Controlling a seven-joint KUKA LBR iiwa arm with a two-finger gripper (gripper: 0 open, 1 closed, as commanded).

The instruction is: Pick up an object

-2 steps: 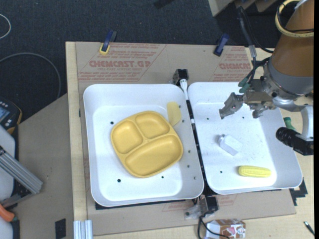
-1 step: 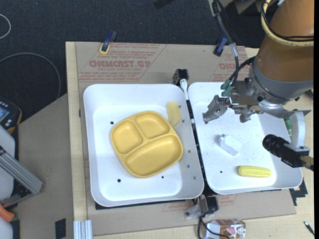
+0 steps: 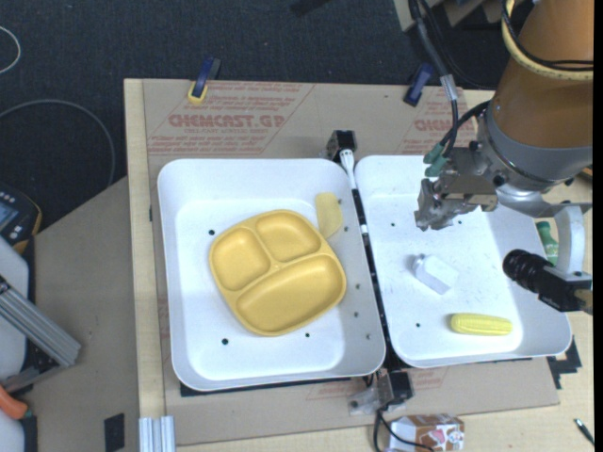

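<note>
While I look down on the bench, the things open to picking lie in the right white shallow bin [image 3: 528, 342]: a small white rectangular block [image 3: 433, 275] sits near the bin's middle, tilted on the floor, and a yellow plastic corn cob [image 3: 481, 324] lies on its side toward the near edge, well apart from the block. My two-finger gripper [image 3: 435, 217] hangs over the far half of that bin, beyond the white block and not touching it, with nothing visible between its tips; from this slant I cannot tell whether the pincer stands wide or narrow. Above it the grey wrist runs up into the orange band of the arm [image 3: 551, 55], which comes in from the right. Just left, the other white shallow bin [image 3: 184, 252] holds a yellow three-compartment plastic plate [image 3: 276, 271] lying flat near its middle, and a pale yellow flat piece [image 3: 329, 215] rests at the plate's far right rim, close to the wall between the bins. Both bins sit side by side on a brown cardboard sheet [image 3: 245, 111] with red lettering, pinned at its far edge by a blue-and-yellow clamp [image 3: 202, 81]. A small brown-and-white packet [image 3: 435, 433] lies past the near edge of the cardboard.
</note>
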